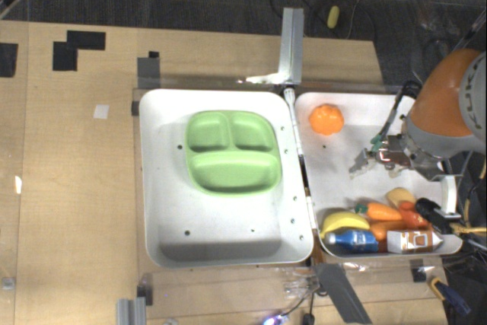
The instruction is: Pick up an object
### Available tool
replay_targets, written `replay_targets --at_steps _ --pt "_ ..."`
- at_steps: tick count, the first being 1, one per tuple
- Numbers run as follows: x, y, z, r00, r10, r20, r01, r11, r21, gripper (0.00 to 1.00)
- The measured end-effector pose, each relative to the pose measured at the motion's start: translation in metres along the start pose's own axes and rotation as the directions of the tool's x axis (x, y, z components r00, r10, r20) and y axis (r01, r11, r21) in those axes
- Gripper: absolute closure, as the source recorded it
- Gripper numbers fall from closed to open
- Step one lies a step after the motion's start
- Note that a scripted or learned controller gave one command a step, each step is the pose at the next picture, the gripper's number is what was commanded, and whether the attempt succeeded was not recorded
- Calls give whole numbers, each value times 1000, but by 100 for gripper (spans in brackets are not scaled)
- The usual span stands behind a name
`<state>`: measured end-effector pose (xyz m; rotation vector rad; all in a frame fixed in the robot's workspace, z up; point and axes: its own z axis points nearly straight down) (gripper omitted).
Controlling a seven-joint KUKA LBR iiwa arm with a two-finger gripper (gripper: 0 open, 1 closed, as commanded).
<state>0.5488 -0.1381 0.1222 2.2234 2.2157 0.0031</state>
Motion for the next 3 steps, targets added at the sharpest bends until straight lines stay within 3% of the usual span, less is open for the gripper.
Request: replay_targets --at_steps 1,2,3 --pt "42 62 33 1000 -31 0 31 999 -9 0" --pt "49 112 35 1000 20 -5 -20 999 50 0" --pt "48 111 30 1000 -18 -6 18 999 42 0"
